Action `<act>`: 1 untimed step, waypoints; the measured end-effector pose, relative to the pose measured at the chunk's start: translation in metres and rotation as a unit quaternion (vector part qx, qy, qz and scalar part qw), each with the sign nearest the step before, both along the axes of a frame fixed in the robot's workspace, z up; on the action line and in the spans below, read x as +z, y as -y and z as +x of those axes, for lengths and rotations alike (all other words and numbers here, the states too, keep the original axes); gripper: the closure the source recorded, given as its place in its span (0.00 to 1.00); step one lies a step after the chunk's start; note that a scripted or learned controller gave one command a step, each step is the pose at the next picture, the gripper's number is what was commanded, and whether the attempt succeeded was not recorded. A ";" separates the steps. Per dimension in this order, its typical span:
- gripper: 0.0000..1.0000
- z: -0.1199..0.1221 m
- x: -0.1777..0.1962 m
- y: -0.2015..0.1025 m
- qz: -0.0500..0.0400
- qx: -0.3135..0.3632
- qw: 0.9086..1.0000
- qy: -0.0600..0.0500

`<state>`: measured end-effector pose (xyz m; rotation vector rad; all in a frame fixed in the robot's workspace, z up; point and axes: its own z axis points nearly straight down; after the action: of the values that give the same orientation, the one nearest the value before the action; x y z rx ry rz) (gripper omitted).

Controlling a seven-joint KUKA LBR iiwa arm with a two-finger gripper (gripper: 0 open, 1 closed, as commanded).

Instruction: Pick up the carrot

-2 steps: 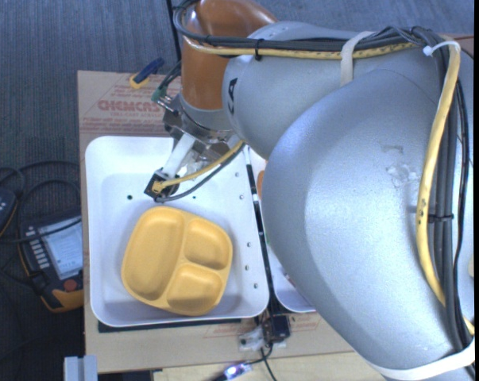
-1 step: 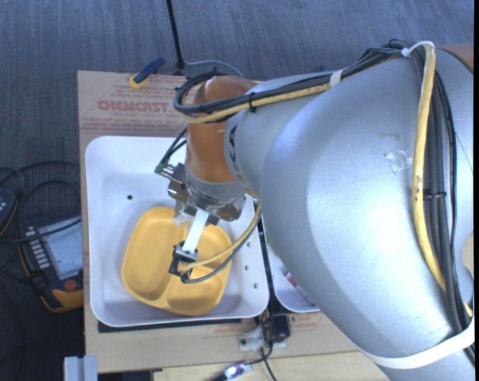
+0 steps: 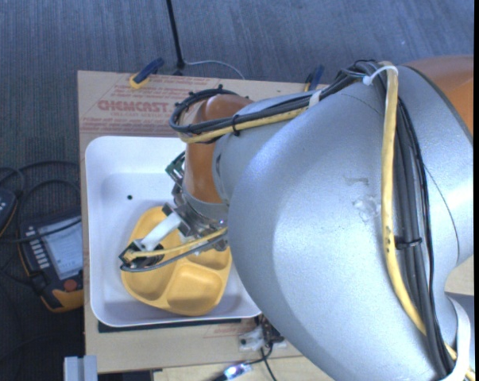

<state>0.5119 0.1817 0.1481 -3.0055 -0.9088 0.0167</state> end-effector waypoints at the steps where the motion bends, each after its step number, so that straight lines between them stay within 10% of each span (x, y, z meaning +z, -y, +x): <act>1: 1.00 -0.007 -0.036 -0.013 0.004 -0.063 0.998 0.026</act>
<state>0.5044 0.1951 0.1123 -3.0617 -0.7204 -0.0653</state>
